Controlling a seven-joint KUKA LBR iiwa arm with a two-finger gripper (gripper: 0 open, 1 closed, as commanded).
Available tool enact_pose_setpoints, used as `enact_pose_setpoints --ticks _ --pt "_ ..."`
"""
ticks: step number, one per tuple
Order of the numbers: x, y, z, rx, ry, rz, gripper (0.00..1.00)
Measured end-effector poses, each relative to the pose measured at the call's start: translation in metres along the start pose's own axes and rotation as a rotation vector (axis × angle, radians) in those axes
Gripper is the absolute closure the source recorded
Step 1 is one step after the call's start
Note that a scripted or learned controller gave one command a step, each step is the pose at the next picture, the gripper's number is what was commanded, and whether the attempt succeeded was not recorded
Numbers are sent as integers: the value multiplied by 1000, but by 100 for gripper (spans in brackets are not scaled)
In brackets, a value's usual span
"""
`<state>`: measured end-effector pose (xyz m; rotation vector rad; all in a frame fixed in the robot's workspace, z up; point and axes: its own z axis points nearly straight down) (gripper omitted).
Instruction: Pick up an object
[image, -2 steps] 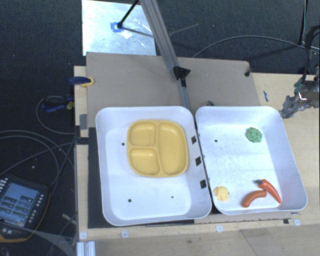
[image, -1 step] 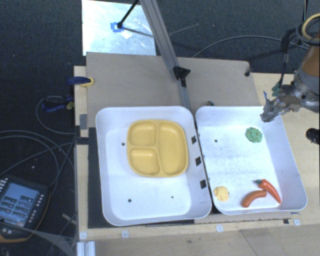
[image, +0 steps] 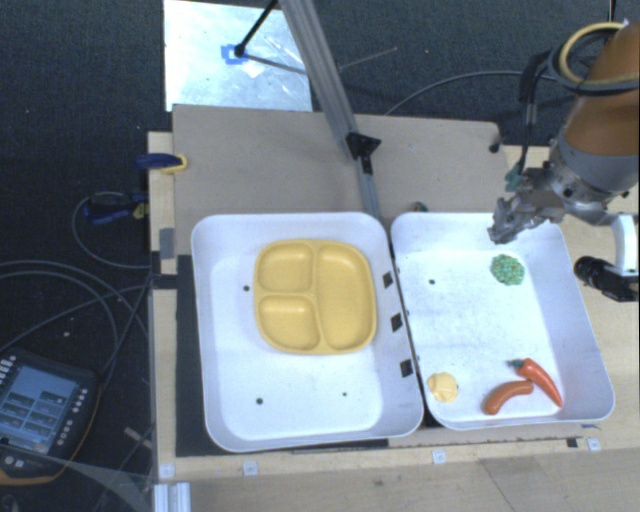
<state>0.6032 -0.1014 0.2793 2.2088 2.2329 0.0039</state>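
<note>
1. The gripper (image: 503, 228) hangs over the far edge of the right bin (image: 470, 300), at the end of the grey arm with its orange band (image: 605, 115). Its dark tip is too small and blurred to tell how the jaws stand, so whether it is wide, narrow or closed on anything cannot be told.

2. A green broccoli-like toy (image: 508, 269) lies on the right bin's floor just below the gripper tip in the view, near it but apart; nothing shows it being gripped.

3. Well away from the tip, at the near side of the same bin, lie three more items: a pale yellow lumpy toy (image: 442, 386) by the inner wall, an orange sausage-shaped toy (image: 507, 396) to its right, and a red-orange chili-shaped pepper (image: 541, 381) with a dark stem end, touching or just beside the sausage shape.

4. The left bin (image: 225, 330), well to the left of the gripper, holds a yellow divided plate (image: 315, 295) with three compartments: two smaller ones on its left side and one long one on its right. The plate lies flat toward the far half of the bin.

5. The two bins sit side by side with their inner walls touching or nearly so, on a brown board (image: 430, 165).
</note>
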Motion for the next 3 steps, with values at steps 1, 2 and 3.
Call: enact_pose_setpoints --ticks 1,2,3 --pt "49 9 9 1 0 0 100" --pt "98 3 31 3 1 0 100" --pt "159 5 34 1 2 -1 100"
